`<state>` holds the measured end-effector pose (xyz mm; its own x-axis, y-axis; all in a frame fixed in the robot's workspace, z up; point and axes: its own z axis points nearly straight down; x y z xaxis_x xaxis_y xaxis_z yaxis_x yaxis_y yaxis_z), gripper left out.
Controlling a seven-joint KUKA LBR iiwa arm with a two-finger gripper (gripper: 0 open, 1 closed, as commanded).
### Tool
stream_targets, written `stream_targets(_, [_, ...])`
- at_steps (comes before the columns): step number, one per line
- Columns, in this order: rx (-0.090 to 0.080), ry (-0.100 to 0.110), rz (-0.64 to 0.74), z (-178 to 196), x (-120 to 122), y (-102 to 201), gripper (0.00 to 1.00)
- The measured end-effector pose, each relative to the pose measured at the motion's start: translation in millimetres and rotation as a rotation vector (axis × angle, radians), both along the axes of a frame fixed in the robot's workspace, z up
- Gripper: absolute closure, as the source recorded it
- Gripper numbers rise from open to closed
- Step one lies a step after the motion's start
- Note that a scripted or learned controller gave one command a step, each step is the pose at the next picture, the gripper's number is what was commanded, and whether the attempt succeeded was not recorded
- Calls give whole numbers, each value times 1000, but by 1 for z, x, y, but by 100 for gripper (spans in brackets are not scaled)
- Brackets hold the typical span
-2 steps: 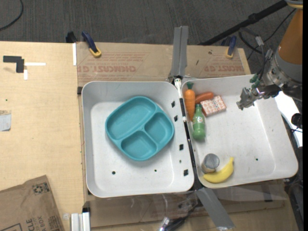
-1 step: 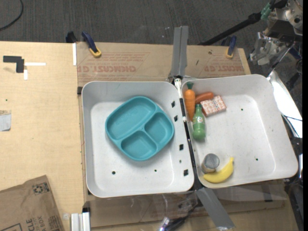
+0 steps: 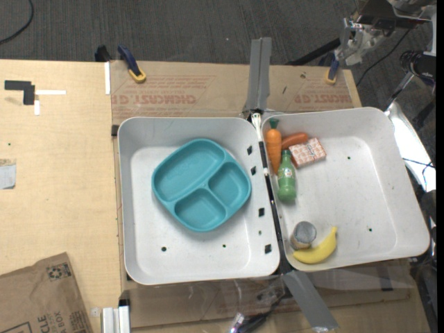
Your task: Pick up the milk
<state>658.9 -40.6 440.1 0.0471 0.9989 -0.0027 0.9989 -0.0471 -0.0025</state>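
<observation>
The task looks barely begun. The gripper [image 3: 350, 44] hangs high at the far right corner, beyond the right bin [image 3: 388, 186] (whether it is released or clenched cannot be told). The milk, judged to be the small pink-and-white carton [image 3: 307, 152], lies untouched in that bin beside the carrot [image 3: 273, 148], above the green bottle [image 3: 286, 180]. Approach, descent and grasp all remain.
</observation>
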Motion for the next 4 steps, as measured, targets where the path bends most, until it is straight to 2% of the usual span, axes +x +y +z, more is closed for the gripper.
stream_targets(1, [0,1,-41,-22,0,-15,100])
stream_targets(2, [1,2,20,-89,-99,13,100])
stream_targets(3, [1,1,20,-89,-99,13,0])
stream_targets(4, [2,1,72,-226,-137,-10,0])
